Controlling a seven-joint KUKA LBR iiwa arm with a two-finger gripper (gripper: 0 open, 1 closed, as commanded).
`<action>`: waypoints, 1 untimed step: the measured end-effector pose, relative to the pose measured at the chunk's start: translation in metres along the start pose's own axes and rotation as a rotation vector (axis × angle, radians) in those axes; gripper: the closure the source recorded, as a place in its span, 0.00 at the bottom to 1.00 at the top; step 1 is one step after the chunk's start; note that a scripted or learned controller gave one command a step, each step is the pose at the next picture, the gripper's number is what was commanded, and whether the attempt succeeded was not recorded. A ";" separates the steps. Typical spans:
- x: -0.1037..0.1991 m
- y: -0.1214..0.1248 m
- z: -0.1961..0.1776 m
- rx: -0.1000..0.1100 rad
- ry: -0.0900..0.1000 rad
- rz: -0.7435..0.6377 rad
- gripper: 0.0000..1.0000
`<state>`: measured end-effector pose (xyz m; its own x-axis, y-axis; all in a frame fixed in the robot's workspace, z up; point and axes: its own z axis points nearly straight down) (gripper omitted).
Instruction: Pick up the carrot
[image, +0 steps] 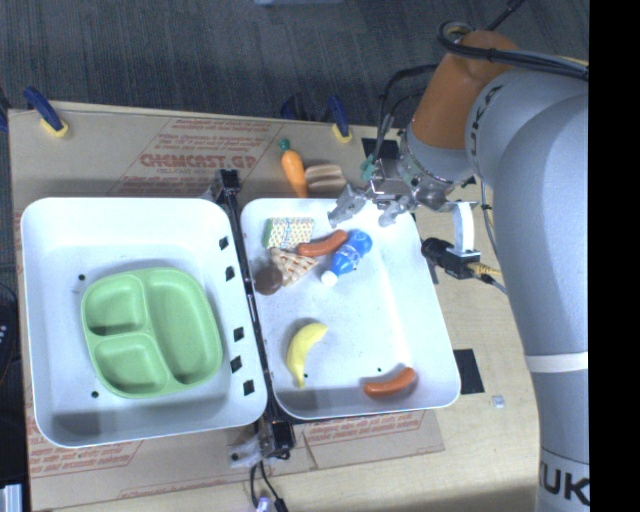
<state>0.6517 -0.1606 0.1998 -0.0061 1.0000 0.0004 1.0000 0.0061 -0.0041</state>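
Orange carrot (292, 171) lying untouched on cardboard (180, 150) beyond right bin's (425, 330) far rim, beside bun (324, 178); gripper (372, 207) near, fingers spread and empty over far corner; pickup entirely pending.

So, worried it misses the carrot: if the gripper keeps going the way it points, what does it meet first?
Probably the right bin's back rim; the gripper points left there. The carrot lies beyond, outside it. Depth unclear.
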 end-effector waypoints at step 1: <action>0.006 0.004 0.109 0.003 0.001 0.011 0.00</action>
<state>0.6555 -0.1548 0.0909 0.0045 1.0000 0.0014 1.0000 -0.0045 -0.0069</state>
